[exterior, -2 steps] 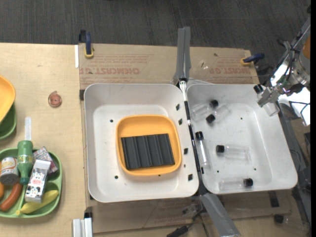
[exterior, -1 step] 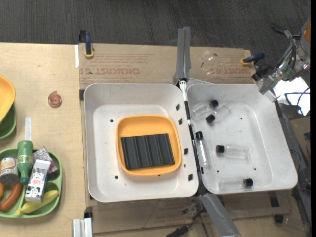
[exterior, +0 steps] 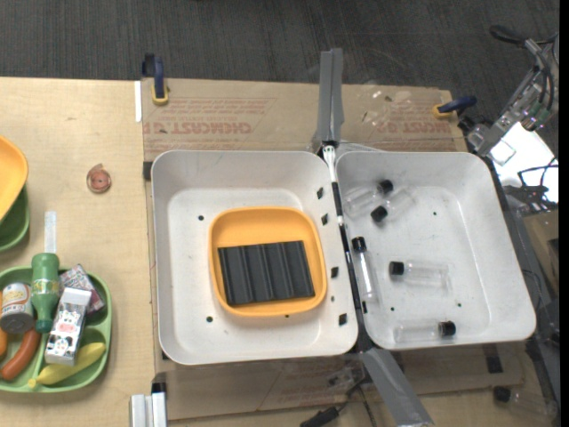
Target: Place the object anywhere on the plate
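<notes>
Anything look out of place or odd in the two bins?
A dark ribbed block already lies flat on the orange plate in the left bin. In the right bin, clear black-capped vials lie scattered on their sides.

you see little of the robot's grey metal arm at the upper right: pale silvery struts, a bright white block-shaped part beneath them, and thin dark cables looping around and trailing off it. any finer markings are too blurred for you to read.

A robotics lab: clamped cardboard under two white bins, grey carpet.
</notes>
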